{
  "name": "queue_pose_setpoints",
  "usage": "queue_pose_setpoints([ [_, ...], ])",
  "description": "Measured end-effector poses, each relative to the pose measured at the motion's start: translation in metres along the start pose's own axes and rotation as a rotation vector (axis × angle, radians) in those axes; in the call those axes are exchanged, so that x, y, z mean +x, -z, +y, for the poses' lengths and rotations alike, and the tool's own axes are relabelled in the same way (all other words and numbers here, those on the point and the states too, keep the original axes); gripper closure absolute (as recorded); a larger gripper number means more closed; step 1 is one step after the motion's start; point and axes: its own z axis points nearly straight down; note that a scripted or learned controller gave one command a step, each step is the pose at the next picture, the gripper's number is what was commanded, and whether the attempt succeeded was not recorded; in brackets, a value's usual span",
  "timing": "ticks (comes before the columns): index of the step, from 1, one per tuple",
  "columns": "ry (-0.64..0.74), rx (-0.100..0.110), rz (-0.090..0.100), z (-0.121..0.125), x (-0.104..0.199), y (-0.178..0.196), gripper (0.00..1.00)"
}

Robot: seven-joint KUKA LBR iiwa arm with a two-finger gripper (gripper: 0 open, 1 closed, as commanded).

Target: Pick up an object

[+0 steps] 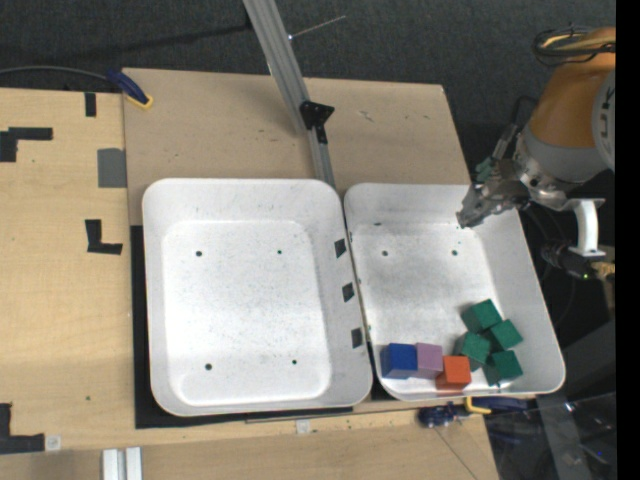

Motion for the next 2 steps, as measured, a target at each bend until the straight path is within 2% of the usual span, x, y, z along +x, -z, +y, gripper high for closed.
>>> queue_pose_setpoints([
  [1, 0.001, 0.001, 0.001, 0.007, 0.007, 0.047, 1.00],
  [2, 0.004, 0.005, 0.003, -0.012, 0.056, 0.052, 1.00],
])
